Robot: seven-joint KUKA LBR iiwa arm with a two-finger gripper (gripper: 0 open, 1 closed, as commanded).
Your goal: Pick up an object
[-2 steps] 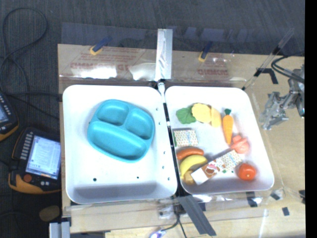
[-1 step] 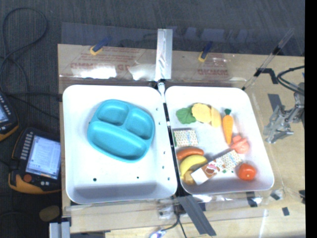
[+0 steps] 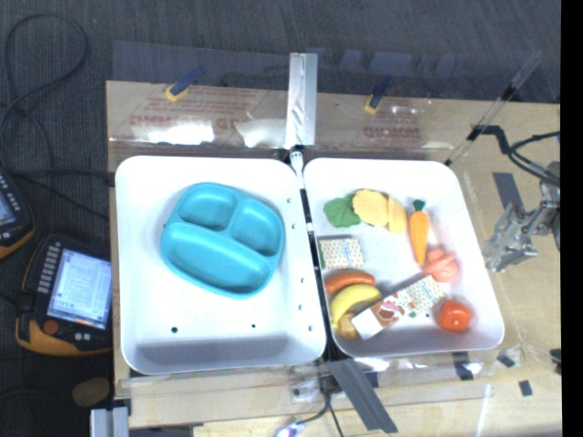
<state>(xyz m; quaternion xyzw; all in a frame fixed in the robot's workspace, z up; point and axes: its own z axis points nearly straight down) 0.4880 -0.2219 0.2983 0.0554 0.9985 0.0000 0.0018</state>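
While the end effector hangs just outside the right edge of the right bin, the pick seems not yet begun. I cannot tell its state, and nothing is visibly pinched. The objects lie in that bin: a carrot near its far side, a tomato in its near right corner, a banana along its left wall. The left bin carries a blue divided plate. Everything of the task is left.
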